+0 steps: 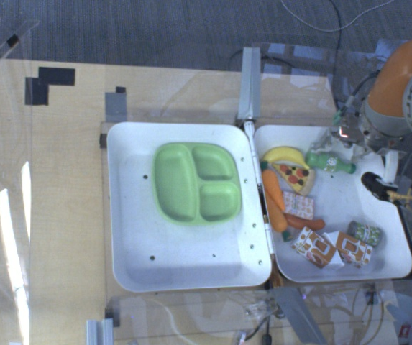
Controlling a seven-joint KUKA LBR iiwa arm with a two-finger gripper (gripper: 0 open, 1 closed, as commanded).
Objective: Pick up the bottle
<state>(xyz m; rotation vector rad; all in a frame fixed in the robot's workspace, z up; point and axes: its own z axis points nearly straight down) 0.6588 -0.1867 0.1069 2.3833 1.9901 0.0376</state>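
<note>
Bottle (330,163): green, it lies on its side near the far edge of the right bin (400,268), just beside the banana (286,154) and the pizza slice (293,175). Its cap end points to the right. The arm (404,85) comes in from the right, above the far right corner of this bin. The gripper (349,132) is just beyond the bottle, close to it, but I cannot tell how it is set, and no bottle is seen in its grasp. Lower in the same bin are a carrot (273,199), two cartons (315,246) with an orange pattern and a small can (364,233). The left bin (134,264) bears a green tray (195,182) with three compartments.
</note>
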